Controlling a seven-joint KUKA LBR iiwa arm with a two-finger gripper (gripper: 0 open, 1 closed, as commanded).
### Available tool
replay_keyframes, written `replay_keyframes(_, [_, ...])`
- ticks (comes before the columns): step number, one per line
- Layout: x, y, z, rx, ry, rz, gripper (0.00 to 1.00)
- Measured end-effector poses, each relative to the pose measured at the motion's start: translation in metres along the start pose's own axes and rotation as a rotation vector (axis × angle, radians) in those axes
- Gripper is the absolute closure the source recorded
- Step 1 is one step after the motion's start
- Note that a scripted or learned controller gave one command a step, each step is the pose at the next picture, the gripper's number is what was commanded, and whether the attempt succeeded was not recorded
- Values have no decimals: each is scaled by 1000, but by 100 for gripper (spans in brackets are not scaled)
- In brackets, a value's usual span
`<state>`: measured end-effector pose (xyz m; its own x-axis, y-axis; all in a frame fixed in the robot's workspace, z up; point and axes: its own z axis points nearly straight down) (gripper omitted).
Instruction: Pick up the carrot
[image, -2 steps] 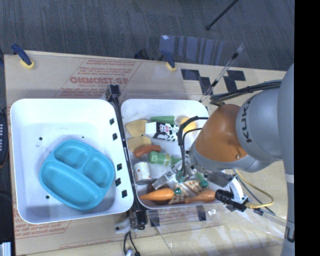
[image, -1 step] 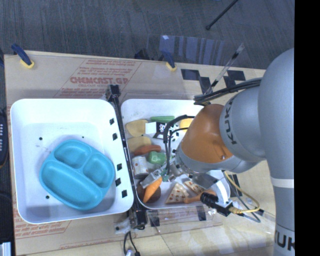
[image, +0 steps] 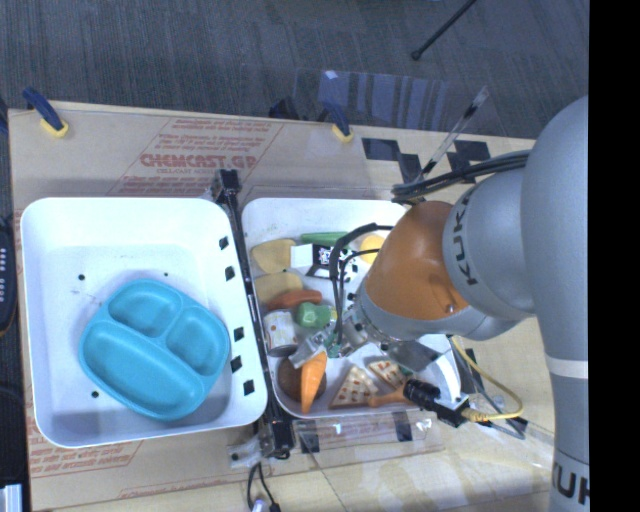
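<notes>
Now the gripper (image: 335, 345) is down in the right bin (image: 262, 215), poised just above the carrot's (image: 312, 381) upper end; whether it's clamped or spread, I cannot tell. The carrot lies on the bin floor, so the lift looks not yet done. Beside the carrot sit pizza slices (image: 365, 383); well left, a blue divided plate (image: 153, 345).

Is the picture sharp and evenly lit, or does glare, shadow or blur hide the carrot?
Camera view: light is even and soft, no strong glare on the white bins; the carrot is lit and fairly sharp, though small; the arm looms large and slightly soft, covering part of the right bin.
</notes>
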<state>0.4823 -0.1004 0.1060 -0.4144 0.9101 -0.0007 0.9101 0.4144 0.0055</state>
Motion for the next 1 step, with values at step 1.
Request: replay_keyframes(1, [62, 30, -88, 3, 2, 37, 100])
